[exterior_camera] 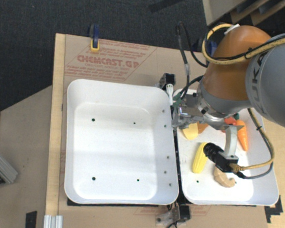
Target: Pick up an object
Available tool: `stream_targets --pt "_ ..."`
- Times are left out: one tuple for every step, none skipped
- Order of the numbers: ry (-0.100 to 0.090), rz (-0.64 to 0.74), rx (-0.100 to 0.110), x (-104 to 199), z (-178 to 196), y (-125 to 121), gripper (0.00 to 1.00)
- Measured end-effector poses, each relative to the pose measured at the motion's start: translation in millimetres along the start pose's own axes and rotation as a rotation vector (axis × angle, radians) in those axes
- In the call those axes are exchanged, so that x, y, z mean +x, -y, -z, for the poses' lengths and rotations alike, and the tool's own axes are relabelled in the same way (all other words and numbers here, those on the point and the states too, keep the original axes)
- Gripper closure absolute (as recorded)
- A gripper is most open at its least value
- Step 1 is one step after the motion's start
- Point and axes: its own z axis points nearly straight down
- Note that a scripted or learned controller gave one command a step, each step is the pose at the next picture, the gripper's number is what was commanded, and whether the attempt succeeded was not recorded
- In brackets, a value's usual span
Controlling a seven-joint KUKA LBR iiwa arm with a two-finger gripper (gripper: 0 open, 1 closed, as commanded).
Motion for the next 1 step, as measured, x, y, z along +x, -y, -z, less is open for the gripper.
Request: stream_targets --pt "0.004 -0.011 0.024 75.8 -52.0 10.3 1.0"
